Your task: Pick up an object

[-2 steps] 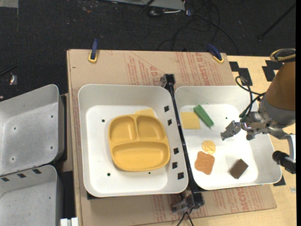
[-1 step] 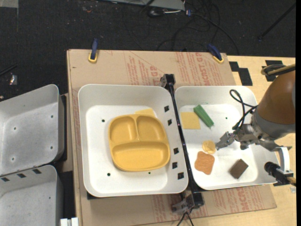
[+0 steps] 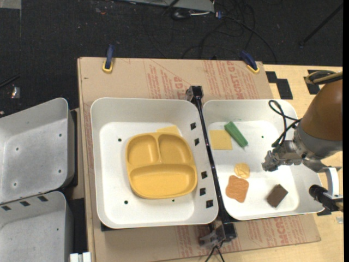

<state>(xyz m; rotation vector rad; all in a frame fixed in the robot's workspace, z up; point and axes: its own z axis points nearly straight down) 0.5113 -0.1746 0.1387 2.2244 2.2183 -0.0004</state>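
Cardboard-topped bench (image 3: pixel 163 72) over a dark floor strewn with cables (image 3: pixel 218 10), two white bins side by side: the left bin (image 3: pixel 109 124) carries a yellow divided plate (image 3: pixel 161 165), the right bin (image 3: pixel 256 111) holds a green block (image 3: pixel 236 134), a pale yellow square (image 3: pixel 221 140), a small round yellow piece (image 3: pixel 242 170), an orange piece (image 3: pixel 237 189) and a brown block (image 3: pixel 277 195). The gripper (image 3: pixel 274 161) hangs over the right bin's right side, above the brown block and apart from it, and whether it is spread or clenched I cannot tell; nothing shows in its grasp.
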